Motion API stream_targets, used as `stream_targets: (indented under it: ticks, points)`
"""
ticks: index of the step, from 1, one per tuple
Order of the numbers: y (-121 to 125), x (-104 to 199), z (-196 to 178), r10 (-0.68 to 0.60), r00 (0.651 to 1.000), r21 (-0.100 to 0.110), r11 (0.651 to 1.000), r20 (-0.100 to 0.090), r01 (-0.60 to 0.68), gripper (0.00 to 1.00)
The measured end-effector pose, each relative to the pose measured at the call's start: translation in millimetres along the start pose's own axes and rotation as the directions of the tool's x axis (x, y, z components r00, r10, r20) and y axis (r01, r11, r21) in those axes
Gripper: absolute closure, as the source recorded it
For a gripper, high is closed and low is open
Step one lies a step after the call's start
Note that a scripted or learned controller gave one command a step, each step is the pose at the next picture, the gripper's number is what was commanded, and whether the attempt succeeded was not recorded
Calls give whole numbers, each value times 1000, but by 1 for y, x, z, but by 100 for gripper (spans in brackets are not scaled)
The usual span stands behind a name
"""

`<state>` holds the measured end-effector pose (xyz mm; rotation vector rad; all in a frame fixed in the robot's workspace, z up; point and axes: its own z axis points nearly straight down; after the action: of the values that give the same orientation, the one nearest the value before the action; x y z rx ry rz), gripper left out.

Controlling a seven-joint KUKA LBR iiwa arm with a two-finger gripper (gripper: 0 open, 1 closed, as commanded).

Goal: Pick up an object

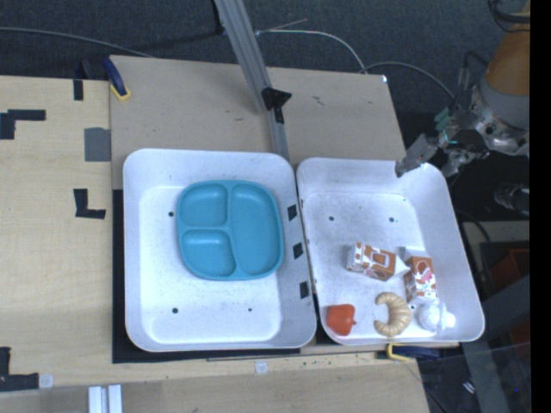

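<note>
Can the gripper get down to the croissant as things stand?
Probably yes. The gripper hangs over the right bin's far right corner, and the croissant lies uncovered near the front rim, though a red tomato-like piece and small cartons crowd its sides.

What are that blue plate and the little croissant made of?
The blue divided plate looks like moulded plastic: one even colour, smooth matte surface, rounded compartments. The croissant is probably a plastic toy, judging by its uniform tan, faintly glossy look, though real pastry can't be excluded.
</note>
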<state>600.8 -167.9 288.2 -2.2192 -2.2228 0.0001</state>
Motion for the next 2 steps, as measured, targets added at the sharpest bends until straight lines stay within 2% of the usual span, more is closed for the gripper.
stream_targets:
  ticks: [1,2]
  points:
    - [0,0,0,0,1000,0,1000,0,0,0]
    - [-9,6,54,0,1000,6,1000,0,0,0]
